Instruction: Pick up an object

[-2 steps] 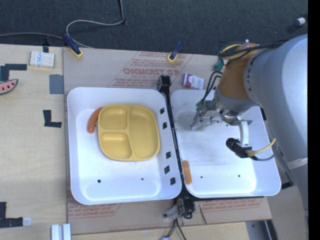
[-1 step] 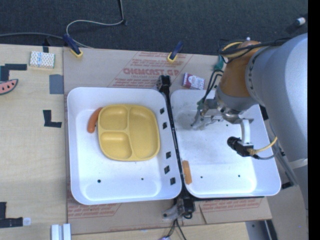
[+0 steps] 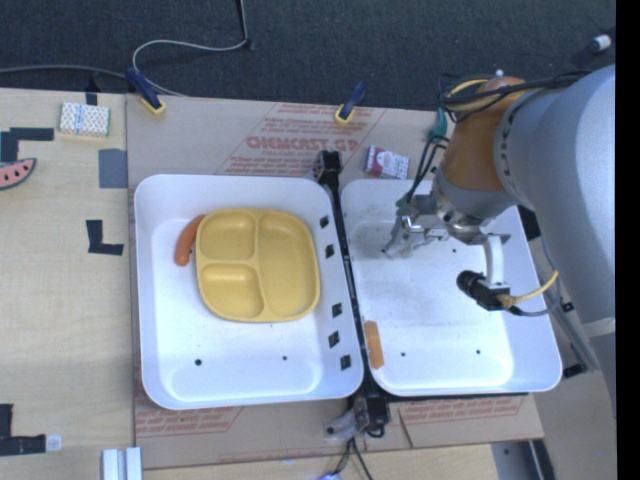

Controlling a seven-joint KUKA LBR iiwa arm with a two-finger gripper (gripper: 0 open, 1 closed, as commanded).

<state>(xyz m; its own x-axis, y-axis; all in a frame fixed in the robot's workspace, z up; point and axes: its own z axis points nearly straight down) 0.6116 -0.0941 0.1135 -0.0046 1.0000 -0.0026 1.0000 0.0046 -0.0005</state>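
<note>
Hovering over the upper part of the right bin [image 3: 520, 368], the gripper [image 3: 400, 240] hangs from the grey arm with its orange band [image 3: 478, 153], and nothing shows between its fingers, though the view is too small and blurred to say whether they are spread or closed; the step in hand reads as the approach or search, with no object yet taken; the nearest candidate is a small orange sausage-like piece [image 3: 373, 343] lying at the left wall of the right bin, low along the divider and well apart from the gripper; a second orange sausage-like piece [image 3: 184, 240] lies in the left bin [image 3: 160, 368], just beside the left rim of a yellow divided plate [image 3: 257, 265], perhaps touching it; the next move, in my judgement, calls for travelling down-left in the view to the piece by the divider, turning the wrist so the fingers straddle its narrow width and not its length, then descending to the floor of the bin; the wall so close beside that piece may block one finger, which is the likely way for the try to fail.
</note>
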